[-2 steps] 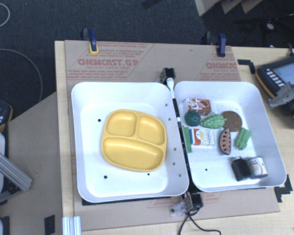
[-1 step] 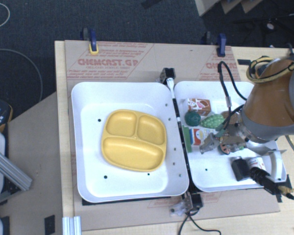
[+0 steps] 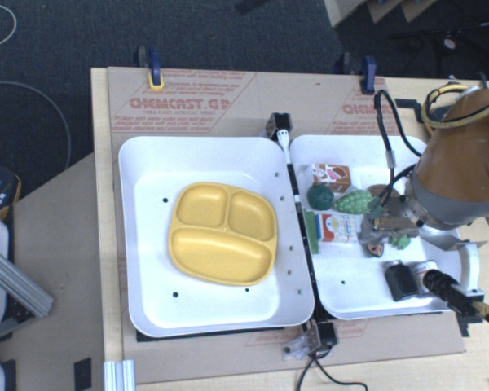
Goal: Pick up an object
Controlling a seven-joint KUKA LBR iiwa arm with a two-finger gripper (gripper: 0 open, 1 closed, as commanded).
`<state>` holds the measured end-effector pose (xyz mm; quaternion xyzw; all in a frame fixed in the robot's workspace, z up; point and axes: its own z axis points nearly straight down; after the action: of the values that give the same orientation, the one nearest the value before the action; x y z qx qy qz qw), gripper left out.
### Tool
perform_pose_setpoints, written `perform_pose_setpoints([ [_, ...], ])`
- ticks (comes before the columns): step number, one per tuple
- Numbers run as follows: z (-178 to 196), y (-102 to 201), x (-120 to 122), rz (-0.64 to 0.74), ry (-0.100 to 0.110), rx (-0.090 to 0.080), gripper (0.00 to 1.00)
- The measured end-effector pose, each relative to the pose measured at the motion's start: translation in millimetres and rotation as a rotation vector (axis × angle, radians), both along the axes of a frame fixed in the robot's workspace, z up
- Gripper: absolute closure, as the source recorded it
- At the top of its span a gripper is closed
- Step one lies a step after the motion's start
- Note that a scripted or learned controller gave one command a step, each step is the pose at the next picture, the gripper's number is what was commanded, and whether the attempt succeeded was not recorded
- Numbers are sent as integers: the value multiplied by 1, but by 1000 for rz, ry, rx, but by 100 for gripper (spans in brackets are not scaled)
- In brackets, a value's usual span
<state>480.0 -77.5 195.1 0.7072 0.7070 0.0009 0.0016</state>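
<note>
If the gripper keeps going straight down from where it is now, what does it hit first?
Probably the small flat packet in the right bin, or the bin floor beside it. The gripper hangs low at the packet's right edge, with the light green bumpy toy just behind. Depth is unclear from this slanted view.

Fixed overhead camera, slanted down, both bins (image 3: 138,218)

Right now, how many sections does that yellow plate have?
3. The yellow plate lies in the left bin: two smaller sections side by side along its far edge, one wide section across its near edge. None looks hidden.
</note>
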Motion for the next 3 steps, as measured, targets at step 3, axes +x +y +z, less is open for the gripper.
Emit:
perform_pose_setpoints([
  [3,70,174,-3,5,15,0,100],
])
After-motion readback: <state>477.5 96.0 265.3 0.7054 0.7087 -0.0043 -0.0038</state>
